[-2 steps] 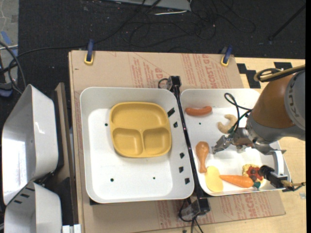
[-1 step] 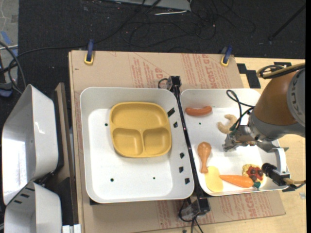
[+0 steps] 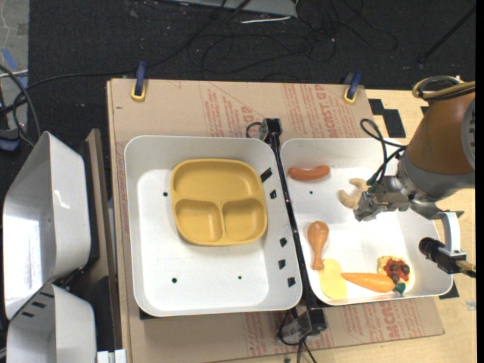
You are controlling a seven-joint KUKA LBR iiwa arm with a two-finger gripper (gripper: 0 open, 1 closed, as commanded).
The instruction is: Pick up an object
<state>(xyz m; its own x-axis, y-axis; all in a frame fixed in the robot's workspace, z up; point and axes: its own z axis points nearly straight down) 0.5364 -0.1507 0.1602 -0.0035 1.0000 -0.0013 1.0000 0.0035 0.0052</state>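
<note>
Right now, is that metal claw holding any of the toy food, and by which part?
It cannot be told. The tool sits right beside a small beige piece in the right bin, but the view is too coarse to show a grip.

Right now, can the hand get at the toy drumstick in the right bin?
Probably yes. The hand hangs over the right bin, and the drumstick lies alone on open floor, apart from the hot dog and carrot. Nothing covers it.

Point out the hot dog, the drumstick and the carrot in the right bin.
hot dog (image 3: 309, 173), camera view, middle of the sausage.
drumstick (image 3: 318, 237), camera view, the meaty upper end.
carrot (image 3: 368, 281), camera view, middle of its body.
</note>
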